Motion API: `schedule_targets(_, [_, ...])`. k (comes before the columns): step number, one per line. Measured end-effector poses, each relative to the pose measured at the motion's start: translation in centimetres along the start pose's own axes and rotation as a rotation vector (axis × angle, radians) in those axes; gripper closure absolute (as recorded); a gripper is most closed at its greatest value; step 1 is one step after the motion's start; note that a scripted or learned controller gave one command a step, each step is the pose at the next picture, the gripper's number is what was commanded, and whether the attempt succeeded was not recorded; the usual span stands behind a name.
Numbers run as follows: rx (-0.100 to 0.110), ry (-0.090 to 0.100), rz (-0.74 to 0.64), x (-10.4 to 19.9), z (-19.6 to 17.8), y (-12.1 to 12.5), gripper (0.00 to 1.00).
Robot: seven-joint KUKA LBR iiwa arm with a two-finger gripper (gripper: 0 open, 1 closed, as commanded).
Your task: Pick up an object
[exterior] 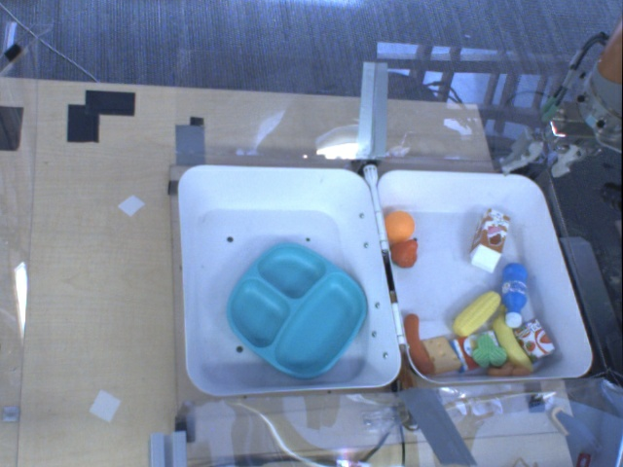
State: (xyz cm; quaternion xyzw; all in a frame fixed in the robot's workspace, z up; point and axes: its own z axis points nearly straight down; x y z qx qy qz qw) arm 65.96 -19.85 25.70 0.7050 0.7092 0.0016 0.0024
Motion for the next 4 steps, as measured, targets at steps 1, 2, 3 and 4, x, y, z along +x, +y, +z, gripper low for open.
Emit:
schedule_targets(1, [0.002, 0.000, 0.022, -0.6, 8.3, -6.1, 0.00])
schedule_targets(2, [0.000, 0.000, 0.191, -0.2, 16.2, -10.8, 0.00])
schedule_targets(3, [-0.005, 0.000, 0.189, -0.1, 15.0, -10.6, 1.00])
schedule_targets(4, [0.001, 0.000, 0.377, 3.1, 4.7, -12.4, 1.00])
